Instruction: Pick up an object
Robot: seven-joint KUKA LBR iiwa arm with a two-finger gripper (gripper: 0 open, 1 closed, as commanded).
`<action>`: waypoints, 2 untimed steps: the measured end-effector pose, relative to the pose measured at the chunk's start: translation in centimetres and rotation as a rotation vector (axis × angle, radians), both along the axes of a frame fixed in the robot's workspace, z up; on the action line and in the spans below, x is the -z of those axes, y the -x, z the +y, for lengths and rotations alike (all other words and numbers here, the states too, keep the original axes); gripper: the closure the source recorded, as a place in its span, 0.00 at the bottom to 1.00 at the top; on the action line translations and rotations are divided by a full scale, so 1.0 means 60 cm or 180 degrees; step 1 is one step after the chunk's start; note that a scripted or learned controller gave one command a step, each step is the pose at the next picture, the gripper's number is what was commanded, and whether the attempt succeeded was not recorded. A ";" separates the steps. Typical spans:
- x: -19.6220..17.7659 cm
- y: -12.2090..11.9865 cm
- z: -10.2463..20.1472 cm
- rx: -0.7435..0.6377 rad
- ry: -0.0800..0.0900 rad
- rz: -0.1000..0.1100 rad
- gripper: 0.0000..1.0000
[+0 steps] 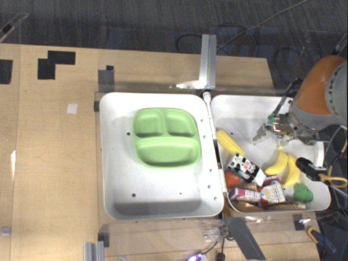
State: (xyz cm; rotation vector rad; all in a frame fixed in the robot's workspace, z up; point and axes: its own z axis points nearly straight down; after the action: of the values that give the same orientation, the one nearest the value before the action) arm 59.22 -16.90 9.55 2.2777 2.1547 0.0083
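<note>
Across the bench [54,162], 2 white bins are sitting side by side, and the green divided plate [166,136] in the left bin [114,189] is serving as the landmark. To the right of that plate, past the shared rim, the right bin [239,110] is holding all the loose items, piled toward its near edge. Further right of the plate, the grey arm [323,94] with its orange band is reaching in over the right bin's far half. Its gripper [270,130] is hanging above bare bin floor, the thin fingers appearing spread with nothing between them, though glare is making this hard to confirm. Right of the plate and nearest to it, a yellow corn cob [229,142] is lying with its long axis running diagonally from far-left to near-right; it is sitting left of and slightly nearer than the gripper, so it looks like the likeliest pick, needing a short move toward the plate. A banana [283,165] is lying nearer than the gripper, almost directly below it. A black-and-white carton [244,167], a red packet [255,193] and a small green toy [303,193] are crowding the pile, overlapping so their outlines are blurring together. The arm's upper part is being cut off at the view's right.
</note>
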 end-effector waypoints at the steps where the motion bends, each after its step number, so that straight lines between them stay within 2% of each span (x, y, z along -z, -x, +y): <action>1: 0.000 0.000 0.000 0.0000 -0.0001 0.0002 0.00; 2: 0.008 0.109 -0.033 -0.0363 0.0006 -0.0021 0.00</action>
State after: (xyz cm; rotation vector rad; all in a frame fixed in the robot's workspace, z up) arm 52.65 -18.86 9.09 2.1474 2.2767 0.0143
